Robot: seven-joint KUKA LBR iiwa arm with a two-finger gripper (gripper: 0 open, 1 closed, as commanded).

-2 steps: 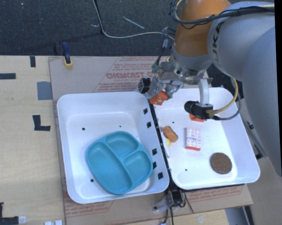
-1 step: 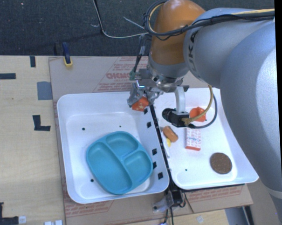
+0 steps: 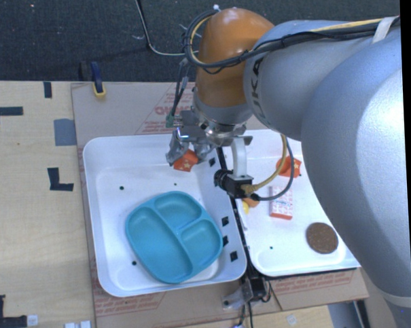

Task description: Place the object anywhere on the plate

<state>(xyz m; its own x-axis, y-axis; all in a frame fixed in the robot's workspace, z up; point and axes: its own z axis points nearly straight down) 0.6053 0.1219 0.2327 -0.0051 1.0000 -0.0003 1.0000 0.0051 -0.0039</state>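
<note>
Jaws [image 3: 182, 154] hang over the back of the left bin [image 3: 101, 198], and an orange object [image 3: 185, 162] sits at their tips. It looks pinched between the fingers, but you should treat that as probable only: the view is slanted and the contact faces are partly masked by the wrist hardware.

Key relation: the blue divided plate [image 3: 173, 235] lies toward the camera and slightly left of the jaws, near but not under them. The orange object is apart from the plate's rim, off its back edge.

Judgement: you need a short travel toward the front of the left bin, then a descent over any compartment.

Risk: if the grip is marginal, the object may drop onto bare bin floor short of the plate.

Right bin [image 3: 291, 258] holds a brown disc [image 3: 321, 237] and a small packet [image 3: 281, 208], not involved.
</note>
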